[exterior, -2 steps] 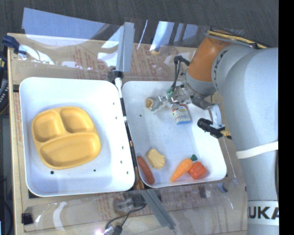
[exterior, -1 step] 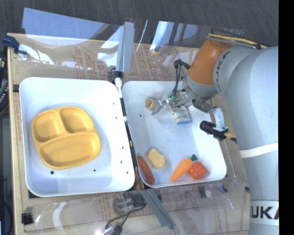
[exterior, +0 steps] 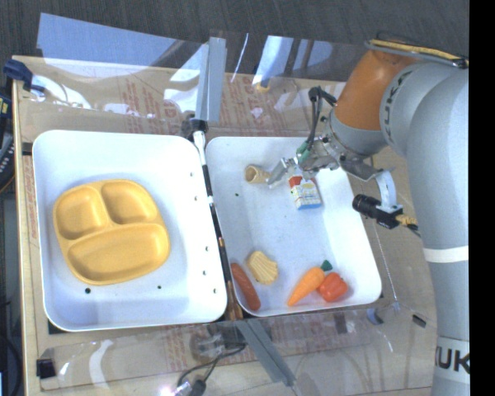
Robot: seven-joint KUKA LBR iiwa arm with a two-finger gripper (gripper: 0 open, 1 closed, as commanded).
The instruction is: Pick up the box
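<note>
Gripper [exterior: 287,172] lowered beside the box [exterior: 306,194] in the right bin [exterior: 359,229].
The small box is seen lying near the bin's far side, just beside the gripper; whether the gripper is parted cannot be told.

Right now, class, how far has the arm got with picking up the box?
Done: the gripper has reached the right bin and sits beside the box.
In hand: closing in on the box, which lies on the bin floor just below the gripper's tip.
Left: grasping it and lifting it clear. Whether the gripper touches it cannot be told from this view.
</note>
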